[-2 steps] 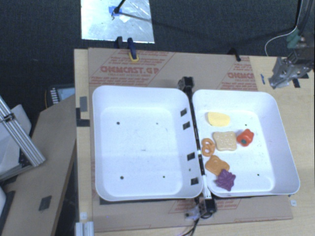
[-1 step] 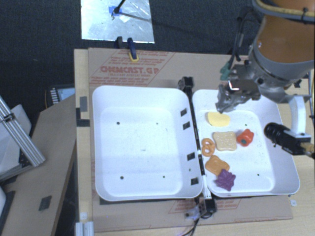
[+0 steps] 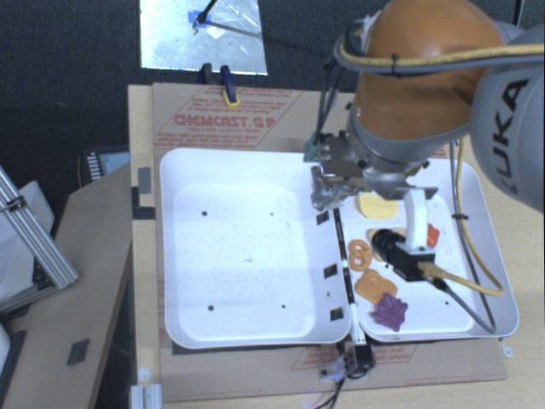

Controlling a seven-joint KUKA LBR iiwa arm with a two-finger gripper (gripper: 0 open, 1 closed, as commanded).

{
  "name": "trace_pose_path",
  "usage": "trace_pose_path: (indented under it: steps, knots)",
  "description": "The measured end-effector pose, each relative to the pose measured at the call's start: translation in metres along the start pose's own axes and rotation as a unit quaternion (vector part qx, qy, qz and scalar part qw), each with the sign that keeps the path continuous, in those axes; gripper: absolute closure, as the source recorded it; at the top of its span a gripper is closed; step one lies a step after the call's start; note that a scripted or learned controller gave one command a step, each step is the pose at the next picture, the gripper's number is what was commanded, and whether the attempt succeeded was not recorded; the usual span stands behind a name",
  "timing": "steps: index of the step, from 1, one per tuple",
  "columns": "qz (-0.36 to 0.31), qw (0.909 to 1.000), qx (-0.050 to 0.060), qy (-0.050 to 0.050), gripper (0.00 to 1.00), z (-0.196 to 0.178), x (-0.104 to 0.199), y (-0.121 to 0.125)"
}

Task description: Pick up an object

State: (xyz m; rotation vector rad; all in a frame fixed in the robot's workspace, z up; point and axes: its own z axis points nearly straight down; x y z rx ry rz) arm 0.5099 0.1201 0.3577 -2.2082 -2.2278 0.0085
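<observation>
The right bin (image 3: 494,288) holds several small objects. A pale yellow flat piece (image 3: 377,206) lies partly under the arm. Near the bin's left wall sit an orange pretzel shape (image 3: 359,253), a tan-orange lump (image 3: 375,286) and a purple toy (image 3: 390,312). A small red piece (image 3: 433,235) peeks out further right. My gripper (image 3: 327,192) hangs over the divider between the bins, just left of the yellow piece. I see nothing held in it.
The left bin (image 3: 238,245) lies beside the right one on a cardboard sheet (image 3: 230,113). A foil square (image 3: 203,20) and a blue-yellow clamp (image 3: 228,88) are at the back. The big orange-grey arm covers the right bin's rear half.
</observation>
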Motion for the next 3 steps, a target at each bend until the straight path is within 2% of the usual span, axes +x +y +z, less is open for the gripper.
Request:
trace_pose_path:
  steps: [1, 2, 3]
  knots:
    - [0.005, 1.0000, -0.006, 0.001, 1.00, -0.030, -0.026, -0.024]
    - [0.001, 1.0000, -0.009, 0.003, 1.00, -0.116, 0.014, -0.024]
    - [0.000, 0.9999, -0.010, 0.002, 1.00, -0.181, 0.076, 0.052]
